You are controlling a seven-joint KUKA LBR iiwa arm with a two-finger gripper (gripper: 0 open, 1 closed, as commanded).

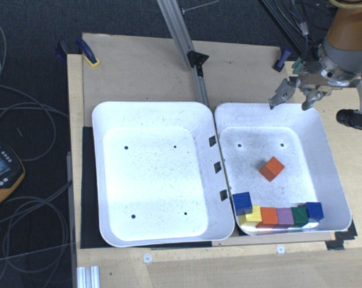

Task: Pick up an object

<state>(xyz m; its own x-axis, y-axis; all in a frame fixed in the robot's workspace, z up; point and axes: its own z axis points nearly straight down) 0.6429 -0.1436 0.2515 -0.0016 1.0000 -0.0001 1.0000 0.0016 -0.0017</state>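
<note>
An orange cube (271, 168) lies alone, tilted, in the middle of the right bin (325, 161). Along that bin's front wall runs a row of blocks: a blue cube (242, 202), a yellow one (253, 214), an orange one (269, 216), a purple one (285, 216), a green one (299, 214) and a second blue one (314, 210). My gripper (293, 100) hangs over the back rim of the right bin, well behind the orange cube. Its two fingers are spread apart, open, with nothing between them.
The left bin (108, 125) lies beside the right one, joined by black clips (217, 167). A slanted metal bar (181, 35) runs from the top down to the bins' back junction. Blue clamps (88, 53) sit on the bench's back edge, and cables lie on the floor at left.
</note>
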